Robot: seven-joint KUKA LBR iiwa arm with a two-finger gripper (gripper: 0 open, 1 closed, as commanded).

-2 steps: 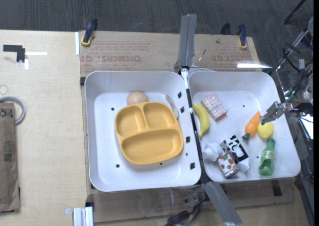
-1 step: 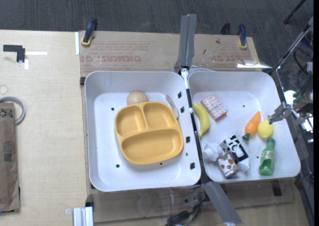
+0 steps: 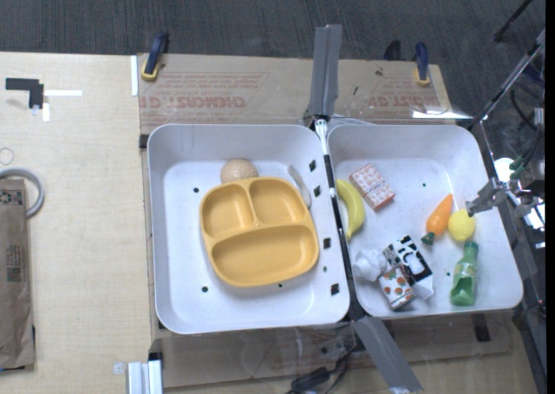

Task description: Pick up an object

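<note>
Across two white bins: left bin with one yellow divided plate and one beige ball touching its far edge; right bin with one banana, carrot, lemon, green bottle, patterned box, two small cartons. Gripper at right rim, beside lemon; finger state impossible to tell.

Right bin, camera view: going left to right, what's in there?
Banana → patterned box → black-and-white carton → carrot → lemon, with the green bottle below it.

Tan ball partly hidden behind yellow tray.
</note>
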